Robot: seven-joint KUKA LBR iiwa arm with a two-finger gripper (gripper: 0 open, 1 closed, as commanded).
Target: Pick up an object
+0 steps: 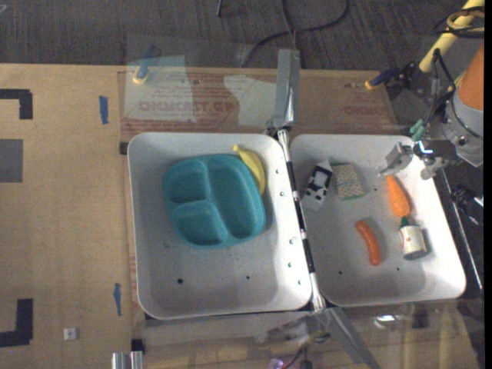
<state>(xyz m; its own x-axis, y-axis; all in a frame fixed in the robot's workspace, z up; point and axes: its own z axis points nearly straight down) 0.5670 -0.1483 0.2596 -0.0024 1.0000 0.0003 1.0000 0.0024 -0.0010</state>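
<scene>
In the right bin (338,279) lie a black-and-white carton (317,184), a pale green speckled block (348,181), an orange carrot (397,196), a thin orange-red sausage shape (369,241) and a small white bottle (413,238) with a green cap. My gripper (410,161) hangs over the bin's far right corner, just beyond the carrot's upper end. It is open and nothing sits between its fingers (393,159). The left bin (223,283) holds a teal divided plate (215,200) with a yellow banana (252,166) at its far right edge.
A metal divider (296,206) runs between the two bins. Cables and a yellow-clad hose (450,33) hang near the arm at the far right. Clear plastic sheets (192,98) lie on the cardboard behind the bins.
</scene>
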